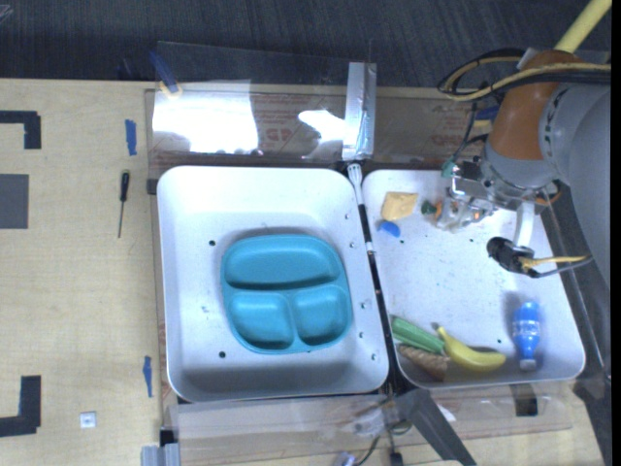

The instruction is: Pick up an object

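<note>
— What's in your left bin (179, 260)?
— One blue tray (284, 291), mid-frame.
— And your right bin (572, 352)?
— One yellow block (399, 205), one banana (469, 353), one blue bottle (526, 330) — gripper (462, 208) upper right, its grip unreadable.

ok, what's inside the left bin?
The left bin holds a blue divided tray lying flat near its middle, its three compartments showing nothing in them. The bin floor under the tray is covered, so anything beneath it can't be seen.
</note>
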`<state>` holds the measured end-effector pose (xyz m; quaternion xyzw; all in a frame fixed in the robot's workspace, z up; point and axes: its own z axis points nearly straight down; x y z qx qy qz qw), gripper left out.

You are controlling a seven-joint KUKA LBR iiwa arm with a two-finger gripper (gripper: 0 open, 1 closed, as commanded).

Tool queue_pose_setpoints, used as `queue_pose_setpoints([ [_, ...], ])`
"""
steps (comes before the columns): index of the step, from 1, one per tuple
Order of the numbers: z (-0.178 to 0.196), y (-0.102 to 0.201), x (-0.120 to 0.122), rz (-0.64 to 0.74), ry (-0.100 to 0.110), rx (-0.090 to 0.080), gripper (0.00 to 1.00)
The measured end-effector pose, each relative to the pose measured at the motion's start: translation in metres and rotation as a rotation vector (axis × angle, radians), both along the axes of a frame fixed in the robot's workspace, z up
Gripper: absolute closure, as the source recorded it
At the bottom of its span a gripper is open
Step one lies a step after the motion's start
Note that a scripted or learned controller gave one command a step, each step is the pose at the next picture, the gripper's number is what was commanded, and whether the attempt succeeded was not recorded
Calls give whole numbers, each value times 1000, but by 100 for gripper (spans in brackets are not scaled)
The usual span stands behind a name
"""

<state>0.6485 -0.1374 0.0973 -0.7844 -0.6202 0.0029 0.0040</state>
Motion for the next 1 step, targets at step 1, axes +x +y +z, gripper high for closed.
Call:
queue_pose_setpoints([
  [1,42,-42,-55,-17,-7,-3,100],
])
